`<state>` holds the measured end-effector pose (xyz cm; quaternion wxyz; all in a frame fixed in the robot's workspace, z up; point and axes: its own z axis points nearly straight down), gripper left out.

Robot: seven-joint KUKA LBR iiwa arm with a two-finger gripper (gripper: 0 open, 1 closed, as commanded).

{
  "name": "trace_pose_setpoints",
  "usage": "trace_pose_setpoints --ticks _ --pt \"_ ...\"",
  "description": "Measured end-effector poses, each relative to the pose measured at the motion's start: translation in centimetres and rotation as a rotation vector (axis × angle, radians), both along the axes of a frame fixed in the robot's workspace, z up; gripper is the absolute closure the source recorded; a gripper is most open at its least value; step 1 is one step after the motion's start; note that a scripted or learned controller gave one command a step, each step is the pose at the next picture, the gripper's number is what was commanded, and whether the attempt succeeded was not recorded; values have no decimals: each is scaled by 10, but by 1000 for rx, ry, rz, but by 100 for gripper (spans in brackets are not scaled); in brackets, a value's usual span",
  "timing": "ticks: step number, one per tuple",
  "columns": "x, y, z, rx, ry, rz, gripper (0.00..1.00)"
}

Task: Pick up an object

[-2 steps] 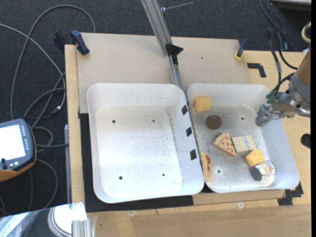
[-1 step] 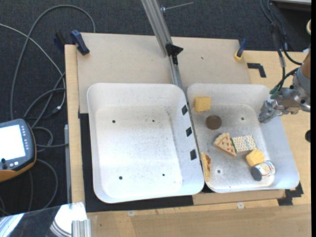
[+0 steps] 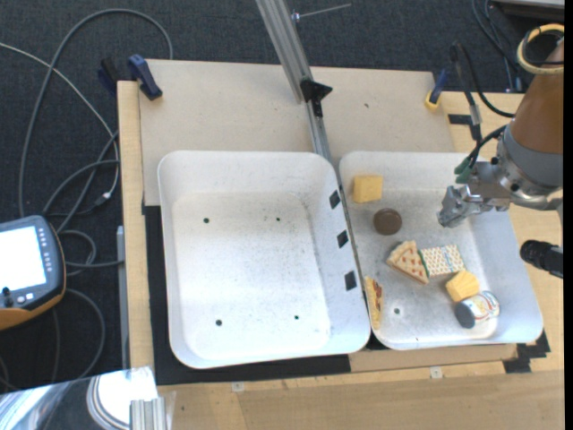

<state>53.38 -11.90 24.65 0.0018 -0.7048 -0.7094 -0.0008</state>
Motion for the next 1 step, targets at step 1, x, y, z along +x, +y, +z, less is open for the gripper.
trace_pose_setpoints --ticks 1 --pt "10 63 2 0 -2 2 100"
